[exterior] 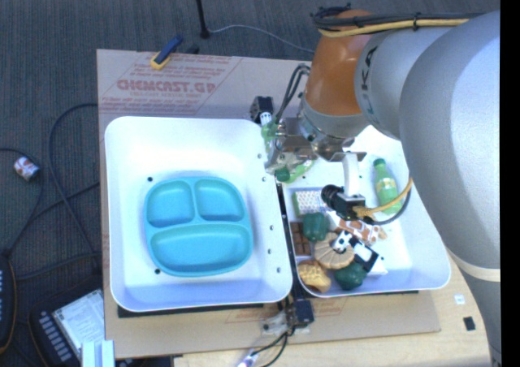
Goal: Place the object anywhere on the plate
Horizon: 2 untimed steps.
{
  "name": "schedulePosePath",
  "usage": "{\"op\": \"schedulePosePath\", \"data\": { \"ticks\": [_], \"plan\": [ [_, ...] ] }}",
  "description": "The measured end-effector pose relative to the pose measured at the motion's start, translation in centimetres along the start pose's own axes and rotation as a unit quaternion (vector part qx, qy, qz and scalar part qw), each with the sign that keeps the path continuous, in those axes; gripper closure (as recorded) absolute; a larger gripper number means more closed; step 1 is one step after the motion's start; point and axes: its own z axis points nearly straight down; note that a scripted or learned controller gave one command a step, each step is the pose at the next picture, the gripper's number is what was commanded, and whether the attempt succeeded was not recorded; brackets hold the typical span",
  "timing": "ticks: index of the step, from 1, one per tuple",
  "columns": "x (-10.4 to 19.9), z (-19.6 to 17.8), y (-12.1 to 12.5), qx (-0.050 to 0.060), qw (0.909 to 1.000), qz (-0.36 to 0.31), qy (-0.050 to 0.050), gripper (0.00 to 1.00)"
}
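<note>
The blue three-compartment plate point(197, 223) lies in the left bin point(130, 146). My gripper point(284, 164) hangs over the wall between the two bins, at the back left corner of the right bin point(422, 264). A small green object point(285, 172) shows between its fingers, and the gripper is shut on it. The object is to the right of the plate and a little behind it, apart from it. The orange band and the wrist point(341, 81) hide the bin's back edge.
The right bin holds several items: a green bottle point(386, 181), a checked block point(309, 199), a brown piece point(314, 227), a tan shell-like piece point(331, 253), a dark green piece point(351, 276) and a yellow piece point(314, 278). The arm covers the right side.
</note>
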Motion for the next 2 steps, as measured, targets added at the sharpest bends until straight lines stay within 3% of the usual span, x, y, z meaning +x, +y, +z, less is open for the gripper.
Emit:
{"op": "schedulePosePath", "data": {
  "ticks": [1, 2],
  "plan": [
    [6.4, -3.9, -2.2, 0.0, 1.0, -0.001, 0.001, 1.0],
    [11.1, 1.9, -5.0, 0.001, 1.0, -0.001, 0.0, 1.0]
  ]
}}
